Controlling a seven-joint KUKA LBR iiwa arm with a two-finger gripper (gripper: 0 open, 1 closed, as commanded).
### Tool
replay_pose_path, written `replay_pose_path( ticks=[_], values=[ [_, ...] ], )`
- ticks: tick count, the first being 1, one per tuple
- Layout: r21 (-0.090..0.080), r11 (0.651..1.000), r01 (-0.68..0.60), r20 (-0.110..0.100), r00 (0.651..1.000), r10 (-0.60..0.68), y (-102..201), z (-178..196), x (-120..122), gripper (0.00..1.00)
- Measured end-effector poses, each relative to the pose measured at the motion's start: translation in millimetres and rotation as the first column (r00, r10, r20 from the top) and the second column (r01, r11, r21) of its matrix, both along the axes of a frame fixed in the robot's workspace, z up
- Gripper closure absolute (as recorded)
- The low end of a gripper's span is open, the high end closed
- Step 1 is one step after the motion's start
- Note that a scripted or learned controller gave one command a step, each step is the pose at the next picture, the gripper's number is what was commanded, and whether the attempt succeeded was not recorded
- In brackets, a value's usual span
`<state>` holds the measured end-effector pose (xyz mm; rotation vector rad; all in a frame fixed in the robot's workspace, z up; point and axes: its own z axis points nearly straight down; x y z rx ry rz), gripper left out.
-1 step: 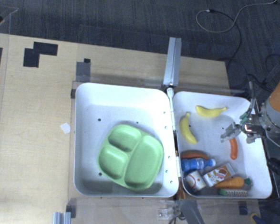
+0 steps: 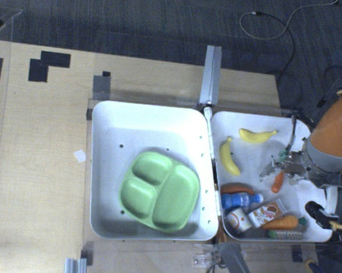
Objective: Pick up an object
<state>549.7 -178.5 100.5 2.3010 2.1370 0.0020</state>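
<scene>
Poised in the right bin (image 2: 303, 132) over a small orange piece (image 2: 277, 182), fingers (image 2: 272, 167) spread, grasp yet to close.

Right bin (image 2: 216, 159) contents:
- Banana (image 2: 256, 135): yellow, lying crosswise near far wall.
- Second banana (image 2: 229, 157): yellow, curved, laid lengthwise near left wall.
- Small orange-red piece (image 2: 277, 182): slim, tilted, seen just below gripper tips; grasp cannot be judged.
- Bottle (image 2: 240, 200): blue, on side, under red-brown item (image 2: 236, 189).
- Can (image 2: 237, 219): dark, at near left corner.
- Carton (image 2: 266, 214): red-white, tilted, touching can.
- Carrot (image 2: 283, 223): orange, along near wall.

Left bin (image 2: 110, 129): green divided tray (image 2: 160, 190), three sections, toward near right corner.
</scene>
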Motion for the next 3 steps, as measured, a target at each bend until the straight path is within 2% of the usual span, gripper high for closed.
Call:
replay_pose_path(
  ticks=[1,2,3],
  values=[
    [0.000,1.000,-0.001,0.005,1.000,0.001,0.5,11.6,2.0,1.00],
    [-0.001,0.993,0.114,0.005,0.993,-0.114,2.8,108.6,76.5,1.00],
    [-0.003,0.995,0.105,0.009,0.994,-0.105,4.3,120.5,78.4,1.00]
  ],
)
